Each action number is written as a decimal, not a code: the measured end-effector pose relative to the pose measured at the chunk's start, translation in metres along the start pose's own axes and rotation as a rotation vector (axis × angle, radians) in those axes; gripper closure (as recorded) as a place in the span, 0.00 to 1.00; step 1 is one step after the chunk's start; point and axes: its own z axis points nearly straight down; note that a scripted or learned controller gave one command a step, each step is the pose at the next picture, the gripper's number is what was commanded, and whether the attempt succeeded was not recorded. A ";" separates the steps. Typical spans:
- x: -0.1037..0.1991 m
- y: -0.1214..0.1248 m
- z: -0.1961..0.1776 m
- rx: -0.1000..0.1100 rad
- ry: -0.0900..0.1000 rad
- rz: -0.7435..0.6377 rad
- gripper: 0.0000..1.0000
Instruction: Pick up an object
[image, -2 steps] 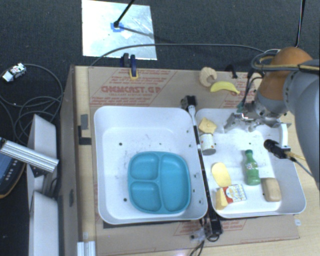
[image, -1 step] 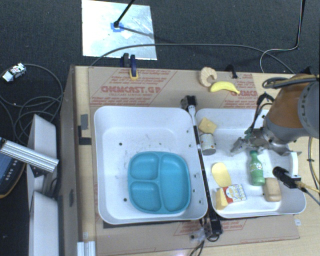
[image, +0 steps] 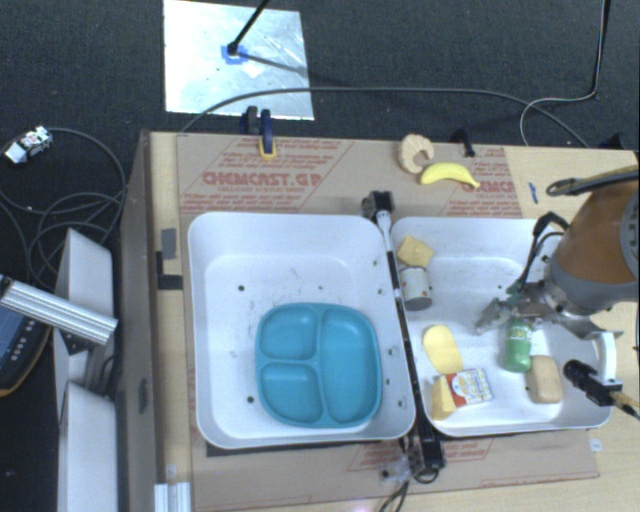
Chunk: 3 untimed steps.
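Several small items crowd the right bin (image: 470, 250), so the gripper (image: 508, 312), fingers too blurred to tell apart or together, poised over the green bottle (image: 517, 347), may nudge the tan block (image: 545, 378) beside it and miss.

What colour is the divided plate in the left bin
Light blue. The divided plate shows plainly in the camera view, lying in the left bin.

Arm (image: 598, 250) cut off at right edge; end effector (image: 520, 312) hides top of green object (image: 517, 348).
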 end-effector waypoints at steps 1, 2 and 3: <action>-0.022 -0.051 -0.010 0.000 -0.001 0.001 0.00; -0.021 -0.049 -0.020 -0.003 0.000 0.000 1.00; 0.067 0.015 -0.032 -0.001 0.002 -0.004 1.00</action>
